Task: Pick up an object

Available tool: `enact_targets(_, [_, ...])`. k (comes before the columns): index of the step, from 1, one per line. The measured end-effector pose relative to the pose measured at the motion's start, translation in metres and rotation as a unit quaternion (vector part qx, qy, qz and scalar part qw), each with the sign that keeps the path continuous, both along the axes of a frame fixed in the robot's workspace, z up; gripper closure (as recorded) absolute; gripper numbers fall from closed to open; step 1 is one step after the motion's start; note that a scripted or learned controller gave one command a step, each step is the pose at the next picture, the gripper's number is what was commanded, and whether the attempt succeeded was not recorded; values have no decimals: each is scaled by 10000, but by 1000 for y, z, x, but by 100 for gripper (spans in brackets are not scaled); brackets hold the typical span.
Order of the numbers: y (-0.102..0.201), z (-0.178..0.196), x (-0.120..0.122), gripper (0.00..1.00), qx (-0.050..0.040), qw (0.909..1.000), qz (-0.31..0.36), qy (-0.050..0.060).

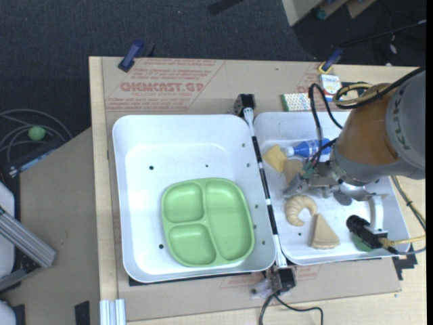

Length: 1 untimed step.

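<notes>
Tabletop [169, 80] carries two white bins side by side, so the arm can work either from the right. Arm [379, 134], grey with orange band, reaches in from the right and hangs low over the right bin [379, 249], wrist bent down toward the clutter there, likely lining up a grasp. Left bin [135, 154] holds a green tray [205, 221] with three compartments, lying flat near the front, well apart from the arm. Right bin holds the candidates to pick: a croissant [300, 208] near the middle, a tan wedge [323, 234] just beside it toward the front, a yellow block [275, 158] near the divider, a blue bottle [308, 149] lying on its side further back, partly under the arm. End effector [306, 180] sits among these, just above the croissant and close to the yellow block; whether it's apart or together cannot be told, the wrist hides it. Nothing visibly held. Judged step: descent onto an object, croissant the nearest target. Risk: crowding, neighbours may get nudged.
</notes>
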State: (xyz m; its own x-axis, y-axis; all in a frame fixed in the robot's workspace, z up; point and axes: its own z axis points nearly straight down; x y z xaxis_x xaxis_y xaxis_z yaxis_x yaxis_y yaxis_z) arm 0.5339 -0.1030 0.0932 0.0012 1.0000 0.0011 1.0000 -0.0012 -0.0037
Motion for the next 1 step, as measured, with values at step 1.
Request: enact_targets(1, [3,-9,-44,0,0,10000,1,-5])
